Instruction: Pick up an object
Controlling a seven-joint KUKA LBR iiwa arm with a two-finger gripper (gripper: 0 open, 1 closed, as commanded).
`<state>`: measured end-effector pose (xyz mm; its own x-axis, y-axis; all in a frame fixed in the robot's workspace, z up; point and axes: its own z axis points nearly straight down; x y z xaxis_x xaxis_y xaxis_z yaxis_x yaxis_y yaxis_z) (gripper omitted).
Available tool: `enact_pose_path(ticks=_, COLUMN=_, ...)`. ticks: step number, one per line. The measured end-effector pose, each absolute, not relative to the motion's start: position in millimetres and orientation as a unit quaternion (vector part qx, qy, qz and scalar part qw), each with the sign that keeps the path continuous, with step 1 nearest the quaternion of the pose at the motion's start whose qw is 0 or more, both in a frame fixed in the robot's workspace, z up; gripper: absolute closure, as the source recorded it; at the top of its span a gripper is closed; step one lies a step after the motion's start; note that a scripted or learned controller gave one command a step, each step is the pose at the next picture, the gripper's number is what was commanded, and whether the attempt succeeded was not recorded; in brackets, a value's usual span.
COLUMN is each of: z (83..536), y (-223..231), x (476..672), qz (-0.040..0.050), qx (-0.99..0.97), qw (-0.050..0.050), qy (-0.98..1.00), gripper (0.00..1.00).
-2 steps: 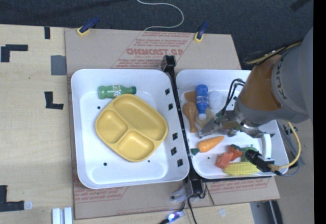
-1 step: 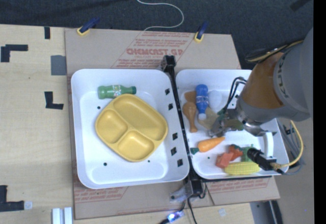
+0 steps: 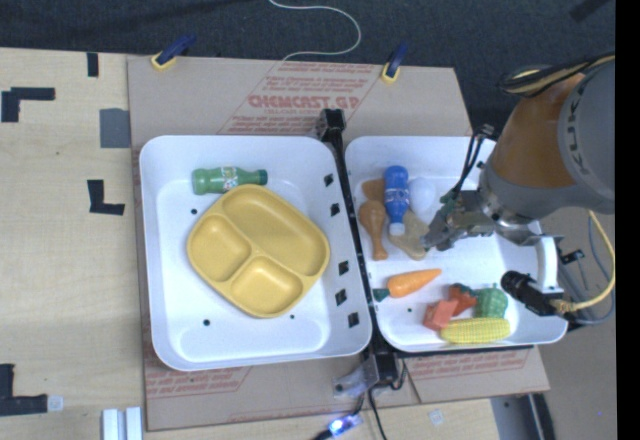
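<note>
My gripper hangs low over the middle of the right bin, reaching in from the right. Just to its left a tan toy piece lies close to the gripper tip or touching it. A blue bottle and a brown drumstick-shaped toy lie a little farther left. An orange carrot lies below the gripper. A red-orange toy, a green broccoli-like toy and a yellow corn cob sit at the near right corner.
The left bin holds a yellow divided plate and a green bottle lying on its side. A black divider runs between the bins. Cables hang off the arm at the right.
</note>
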<state>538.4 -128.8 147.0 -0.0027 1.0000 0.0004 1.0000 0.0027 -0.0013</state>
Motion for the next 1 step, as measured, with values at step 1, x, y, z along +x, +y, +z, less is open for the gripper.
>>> enact_pose_path(ticks=1, z=192.2, y=-131.1, x=530.2, qz=0.0009, qx=-0.706, qw=0.001, qy=-0.708, gripper=1.00)
